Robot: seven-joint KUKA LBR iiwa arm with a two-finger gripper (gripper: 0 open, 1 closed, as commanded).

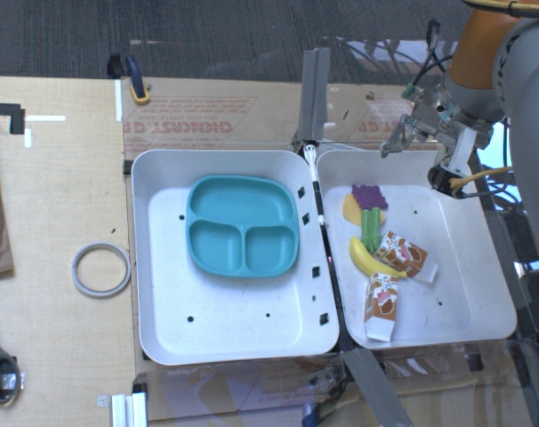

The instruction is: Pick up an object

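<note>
The gripper hangs above the far rim of the right bin, near its back left corner. Its fingers are small and dark against the cardboard behind them, so I cannot tell if they are open or closed. Nothing is seen between them. Behind the gripper the arm goes up to the right, with its orange band just above the wrist.

The right bin holds all the small objects, grouped in its left half and well apart from the gripper. At the back lies a purple and green toy vegetable, partly over a yellow round piece. Just in front of it a banana lies on the floor of the bin. A snack packet touches the banana on its right side, and a second packet lies in front of it, near the front rim.

The left bin holds a teal divided plate with three compartments, placed in the back half.

On the bench left of the bins lies a grey ring.
</note>
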